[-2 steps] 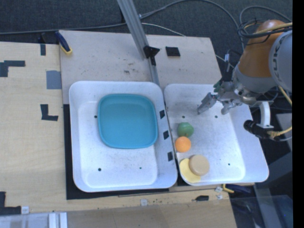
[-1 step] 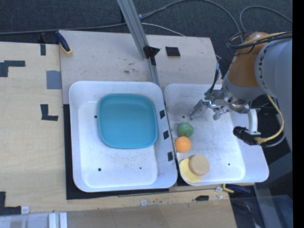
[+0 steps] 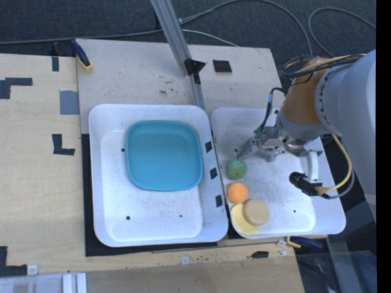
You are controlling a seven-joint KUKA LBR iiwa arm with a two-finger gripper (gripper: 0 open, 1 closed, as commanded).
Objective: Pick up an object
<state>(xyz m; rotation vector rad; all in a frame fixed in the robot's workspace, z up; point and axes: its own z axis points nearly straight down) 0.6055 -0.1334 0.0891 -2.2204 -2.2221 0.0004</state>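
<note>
In the right bin (image 3: 317,221) lie a green ball (image 3: 236,168), an orange ball (image 3: 237,193), a tan round piece (image 3: 256,212) and a yellow piece (image 3: 240,222) under it, all near the bin's left wall. My gripper (image 3: 259,148) hangs low over the bin, just right of and above the green ball. Nothing shows between its fingers. The arm's grey and orange wrist (image 3: 302,105) hides the bin's back right part.
The left bin (image 3: 104,163) holds a teal square plate (image 3: 164,155). A metal pole (image 3: 177,35) slants up from between the bins. Cables (image 3: 333,176) hang off the wrist over the right bin's right side. Bare floor lies at the right bin's front right.
</note>
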